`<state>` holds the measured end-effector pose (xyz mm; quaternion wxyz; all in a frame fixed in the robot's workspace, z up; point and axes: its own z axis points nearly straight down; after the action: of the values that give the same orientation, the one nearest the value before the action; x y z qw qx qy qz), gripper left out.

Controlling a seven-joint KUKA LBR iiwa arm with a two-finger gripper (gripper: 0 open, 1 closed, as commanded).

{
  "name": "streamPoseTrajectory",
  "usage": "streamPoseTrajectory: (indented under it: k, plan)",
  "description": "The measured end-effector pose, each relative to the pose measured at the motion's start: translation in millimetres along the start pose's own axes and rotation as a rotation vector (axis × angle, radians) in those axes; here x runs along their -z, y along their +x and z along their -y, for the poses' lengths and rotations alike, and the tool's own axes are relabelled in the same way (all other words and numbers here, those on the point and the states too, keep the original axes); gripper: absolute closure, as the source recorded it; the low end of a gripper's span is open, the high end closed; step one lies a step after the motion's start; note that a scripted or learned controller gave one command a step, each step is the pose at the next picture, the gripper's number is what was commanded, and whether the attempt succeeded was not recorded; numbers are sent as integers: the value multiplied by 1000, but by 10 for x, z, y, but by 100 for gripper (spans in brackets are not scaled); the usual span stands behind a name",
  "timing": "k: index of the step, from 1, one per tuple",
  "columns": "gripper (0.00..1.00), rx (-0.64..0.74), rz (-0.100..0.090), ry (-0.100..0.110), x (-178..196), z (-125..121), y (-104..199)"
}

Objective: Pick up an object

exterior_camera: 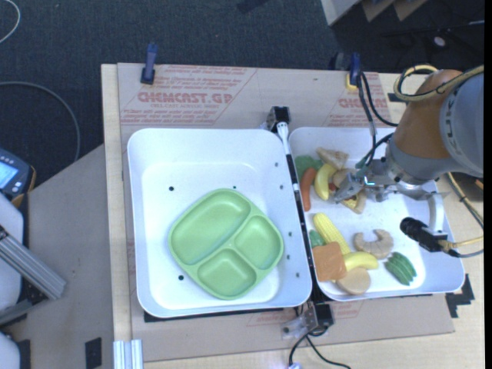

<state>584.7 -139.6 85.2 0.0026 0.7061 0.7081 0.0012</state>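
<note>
My gripper (354, 188) is low in the right bin (430, 279), over its upper left part. It sits just right of a yellow banana (324, 181) and an orange carrot (307, 187). A small yellowish piece (355, 202) lies directly under the gripper's tip. A tan piece (333, 157) and a green piece (307, 162) lie at the bin's top left corner. Nothing is visibly lifted off the bin floor.
Lower in the right bin lie a corn cob (328, 226), an orange block (330, 260), a second banana (360, 260), a tan disc (354, 281), a tan mushroom (374, 241) and a green vegetable (400, 267). The left bin (146, 206) bears a green divided plate (224, 242).
</note>
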Motion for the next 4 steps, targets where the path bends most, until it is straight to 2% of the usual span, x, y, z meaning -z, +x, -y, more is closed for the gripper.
streamPoseTrajectory:
  k: [1, 2, 3, 4]
  plan:
    - [100, -2, 0, 3, 103, 22, -3]
    - [100, 11, -7, -8, 1366, 200, 1267]
    - [100, 2, -5, 9, 1640, 839, 1611]
    - [100, -3, -1, 1, 1841, 562, 1436]
